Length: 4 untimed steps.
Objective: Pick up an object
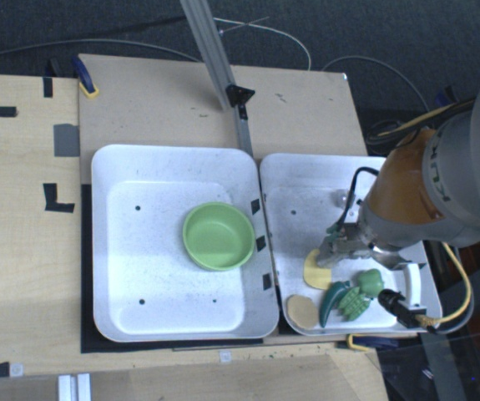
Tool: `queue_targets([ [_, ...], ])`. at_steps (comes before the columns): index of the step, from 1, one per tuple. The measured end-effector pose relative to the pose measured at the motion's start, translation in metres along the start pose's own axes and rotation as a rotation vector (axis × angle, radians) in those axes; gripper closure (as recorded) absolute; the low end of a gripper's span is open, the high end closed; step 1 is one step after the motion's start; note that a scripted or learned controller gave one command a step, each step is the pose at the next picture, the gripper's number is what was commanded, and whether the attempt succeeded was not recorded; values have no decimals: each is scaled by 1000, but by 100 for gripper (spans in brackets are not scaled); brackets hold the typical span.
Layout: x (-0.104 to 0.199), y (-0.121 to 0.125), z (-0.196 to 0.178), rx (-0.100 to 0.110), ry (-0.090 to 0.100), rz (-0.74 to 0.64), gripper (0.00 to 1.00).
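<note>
Toys lie in the right bin (pixel 306 174): a pale yellow piece (pixel 315 274) right below the gripper (pixel 333 251), a green toy (pixel 356 297) a little further toward the near rim, a tan piece (pixel 303 311) beside it. Whether the gripper is clenched or released I cannot tell (the wrist hides it). Well off to the gripper's left, a green bowl (pixel 218 236) sits in the left bin (pixel 123 174).

Light green bowl (pixel 218 236) in speckled white left bin (pixel 123 224); darker green toy (pixel 355 297), pale yellow piece (pixel 314 271).
</note>
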State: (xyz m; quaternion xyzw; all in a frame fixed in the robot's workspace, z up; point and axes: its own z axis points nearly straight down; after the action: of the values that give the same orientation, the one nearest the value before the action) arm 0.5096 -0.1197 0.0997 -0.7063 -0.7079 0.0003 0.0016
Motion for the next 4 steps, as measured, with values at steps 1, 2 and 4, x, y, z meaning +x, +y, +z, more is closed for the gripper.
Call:
queue_targets([
  [1, 4, 6, -43, -4, -2, 0, 100],
  [2, 9, 3, -105, -7, -3, 0, 100],
  [4, 64, 31, -144, -2, 0, -5, 100],
])
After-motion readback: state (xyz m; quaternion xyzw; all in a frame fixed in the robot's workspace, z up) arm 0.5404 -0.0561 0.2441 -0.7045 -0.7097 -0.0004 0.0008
